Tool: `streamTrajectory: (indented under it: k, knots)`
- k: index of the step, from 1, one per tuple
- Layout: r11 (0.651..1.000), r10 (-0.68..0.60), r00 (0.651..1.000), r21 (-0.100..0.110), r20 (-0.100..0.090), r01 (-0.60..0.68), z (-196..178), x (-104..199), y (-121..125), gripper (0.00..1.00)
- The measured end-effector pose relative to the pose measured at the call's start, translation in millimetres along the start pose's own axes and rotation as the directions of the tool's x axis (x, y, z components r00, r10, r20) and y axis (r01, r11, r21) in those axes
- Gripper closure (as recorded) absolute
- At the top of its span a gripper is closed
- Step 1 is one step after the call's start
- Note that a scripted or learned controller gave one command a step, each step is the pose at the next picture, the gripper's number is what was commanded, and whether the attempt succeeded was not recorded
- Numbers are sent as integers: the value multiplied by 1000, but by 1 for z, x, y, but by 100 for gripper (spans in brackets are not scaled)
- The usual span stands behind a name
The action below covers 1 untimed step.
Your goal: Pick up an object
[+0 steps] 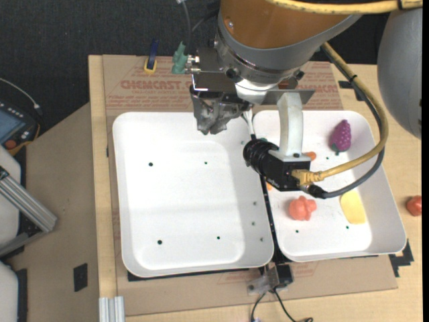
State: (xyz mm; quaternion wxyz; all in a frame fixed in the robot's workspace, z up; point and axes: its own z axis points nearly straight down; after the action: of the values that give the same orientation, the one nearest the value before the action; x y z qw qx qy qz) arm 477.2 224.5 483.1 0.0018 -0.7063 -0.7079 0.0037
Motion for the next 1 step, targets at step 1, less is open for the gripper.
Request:
streamTrajectory:
  k: [1]
  knots:
    - [1000, 4, 1000, -15, -5, -4, -55, 0, 37, 100]
